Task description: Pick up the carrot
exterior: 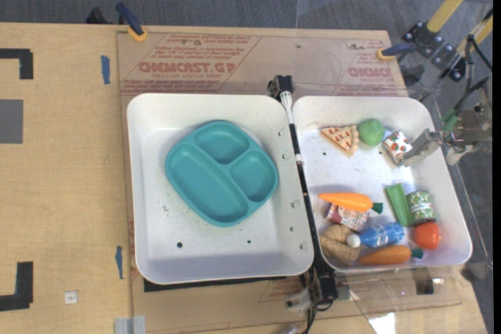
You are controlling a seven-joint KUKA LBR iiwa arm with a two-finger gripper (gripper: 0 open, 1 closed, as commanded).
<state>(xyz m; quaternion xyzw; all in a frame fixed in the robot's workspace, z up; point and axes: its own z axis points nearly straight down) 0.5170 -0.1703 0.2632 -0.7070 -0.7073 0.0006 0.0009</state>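
An orange carrot (347, 201) with a green tip pointing right lies across the middle of the right bin (458, 192). It rests just above a red-and-white packet (349, 217). A second orange carrot-like piece (385, 255) with a green end lies along the bin's front wall, under a blue bottle (382, 235).
The right bin also holds a pizza slice (341, 138), a green ball (371, 131), a red-and-white box (398, 146), a green stick (398, 203), a green can (420, 205), a red tomato (427, 235) and a beige lump (338, 243). A teal divided plate (221, 171) sits in the left bin (149, 192).
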